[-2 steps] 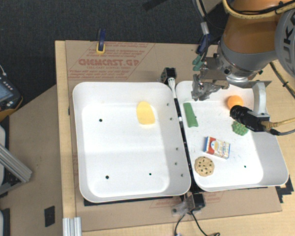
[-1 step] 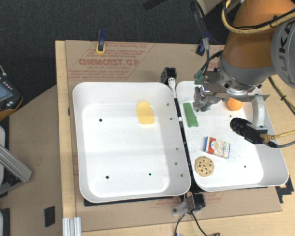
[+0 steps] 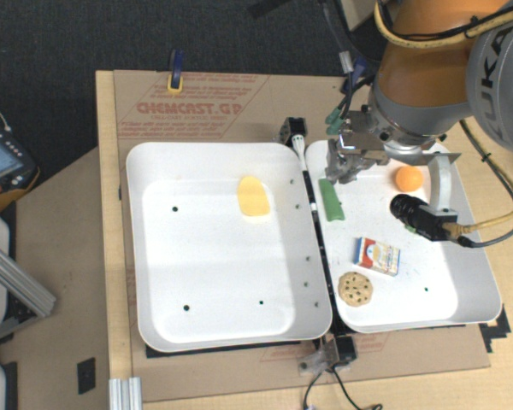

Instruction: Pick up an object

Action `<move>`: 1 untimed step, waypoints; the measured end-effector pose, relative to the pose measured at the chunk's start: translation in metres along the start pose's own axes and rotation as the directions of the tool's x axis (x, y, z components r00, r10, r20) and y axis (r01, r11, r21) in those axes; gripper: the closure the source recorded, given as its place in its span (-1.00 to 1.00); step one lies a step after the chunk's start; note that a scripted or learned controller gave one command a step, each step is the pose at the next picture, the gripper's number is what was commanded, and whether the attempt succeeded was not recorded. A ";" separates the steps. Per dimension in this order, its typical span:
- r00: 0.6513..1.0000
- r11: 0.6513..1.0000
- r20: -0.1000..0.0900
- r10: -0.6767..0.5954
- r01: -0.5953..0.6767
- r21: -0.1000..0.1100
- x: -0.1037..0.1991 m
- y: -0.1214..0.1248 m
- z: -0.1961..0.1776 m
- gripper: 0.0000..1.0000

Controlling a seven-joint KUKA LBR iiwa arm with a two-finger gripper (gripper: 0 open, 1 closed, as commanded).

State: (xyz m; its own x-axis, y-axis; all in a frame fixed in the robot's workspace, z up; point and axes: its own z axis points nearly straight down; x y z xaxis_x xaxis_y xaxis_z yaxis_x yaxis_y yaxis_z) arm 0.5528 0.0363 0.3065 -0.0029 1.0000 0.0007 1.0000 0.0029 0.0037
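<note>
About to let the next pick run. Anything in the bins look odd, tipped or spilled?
Nothing looks spilled or broken. The green strip lies at the right bin's left wall, just below the hand. The orange ball, small carton and cookie lie apart; the yellow piece sits alone in the left bin.

The arm point(image 3: 462, 49) is bulky and rounded, with a broad orange band above a grey wrist ring and a grey shell bearing dark lettering. Yellow and black cables loop around it. The hand point(image 3: 346, 165) is metallic grey.
</note>
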 end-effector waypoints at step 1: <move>1.000 1.000 0.004 0.014 -0.014 0.007 -0.102 -0.017 0.016 1.00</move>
State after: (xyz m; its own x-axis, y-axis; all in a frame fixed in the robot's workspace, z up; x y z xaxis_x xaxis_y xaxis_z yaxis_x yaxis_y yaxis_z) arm 0.5367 -0.0653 0.2902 0.0110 0.9999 -0.0032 0.9999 -0.0110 -0.0029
